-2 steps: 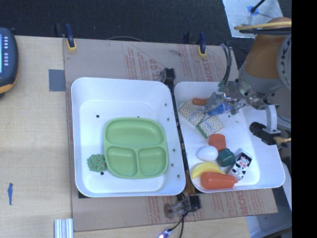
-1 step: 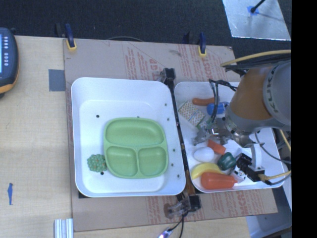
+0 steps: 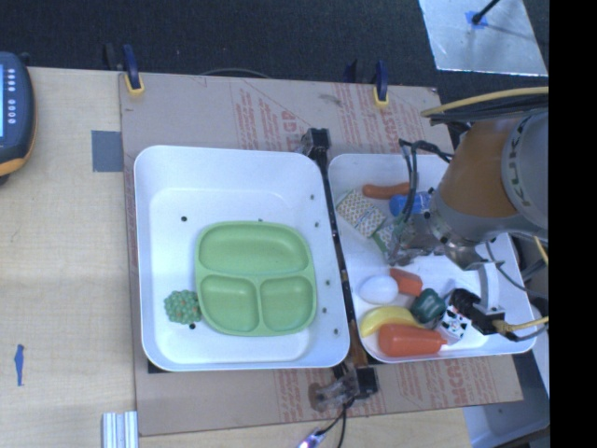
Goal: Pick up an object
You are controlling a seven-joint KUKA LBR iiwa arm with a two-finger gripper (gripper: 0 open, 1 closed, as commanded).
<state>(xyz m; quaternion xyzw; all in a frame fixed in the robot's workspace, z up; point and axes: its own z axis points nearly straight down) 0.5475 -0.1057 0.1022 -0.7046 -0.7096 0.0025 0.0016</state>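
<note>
Here the fingers (image 3: 403, 246), their state unreadable, hang amid crowded toys in the right bin (image 3: 347, 171), near its left wall.

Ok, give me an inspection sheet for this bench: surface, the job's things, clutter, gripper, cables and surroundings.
Surface: cardboard sheet clamped on a wooden bench, bearing a left bin and a right bin.
Job's things: right bin holds a white egg, banana, large carrot, small carrot, sausage, patterned packet, dark green piece.
Clutter: left bin holds a green divided plate with a broccoli floret beside it.
Gripper: gripper low over the right bin's middle; grasp not discernible.
Cables: black wire along the arm; yellow cable at right.
Surroundings: pendant at left, dark floor behind.
</note>
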